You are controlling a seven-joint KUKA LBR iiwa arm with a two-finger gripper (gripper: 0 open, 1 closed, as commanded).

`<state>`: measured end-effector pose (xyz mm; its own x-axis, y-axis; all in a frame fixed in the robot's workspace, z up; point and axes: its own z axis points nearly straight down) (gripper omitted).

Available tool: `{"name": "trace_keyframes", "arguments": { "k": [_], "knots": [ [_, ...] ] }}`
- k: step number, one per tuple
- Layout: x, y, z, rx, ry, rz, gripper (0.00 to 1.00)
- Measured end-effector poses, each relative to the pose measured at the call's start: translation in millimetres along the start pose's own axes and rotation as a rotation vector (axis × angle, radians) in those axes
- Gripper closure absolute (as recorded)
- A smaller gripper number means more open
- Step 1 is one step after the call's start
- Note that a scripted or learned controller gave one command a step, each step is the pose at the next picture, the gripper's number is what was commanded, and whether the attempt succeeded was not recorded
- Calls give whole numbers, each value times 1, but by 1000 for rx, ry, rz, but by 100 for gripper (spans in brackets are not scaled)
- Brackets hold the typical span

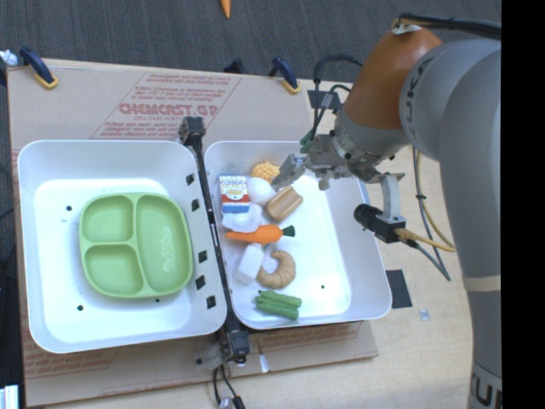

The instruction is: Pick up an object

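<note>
My gripper (307, 175) hangs over the back of the right bin (358, 267), open, with nothing between its fingers. Its left finger (289, 169) is just right of a yellow corn piece (265, 171) and above a tan bread roll (284, 203). To the left of these lie a white egg (260, 189) and a small red-and-white carton (232, 191). Nearer the front are an orange carrot (255, 234), a croissant (280, 269), a white block (248, 266) and green beans (278, 304).
The left bin (34, 228) holds a green divided plate (136, 244). The right half of the right bin's floor is bare. A small orange carrot (225, 3) lies on the floor beyond the bench. Clamps (285, 73) grip the cardboard's back edge.
</note>
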<state>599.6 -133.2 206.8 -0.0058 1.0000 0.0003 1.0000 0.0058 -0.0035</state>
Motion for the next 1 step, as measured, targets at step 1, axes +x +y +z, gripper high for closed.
{"name": "trace_keyframes", "arguments": {
  "k": [1],
  "knots": [
    [-34, -47, 112, -5, -1, 2, 0]
  ]
}}
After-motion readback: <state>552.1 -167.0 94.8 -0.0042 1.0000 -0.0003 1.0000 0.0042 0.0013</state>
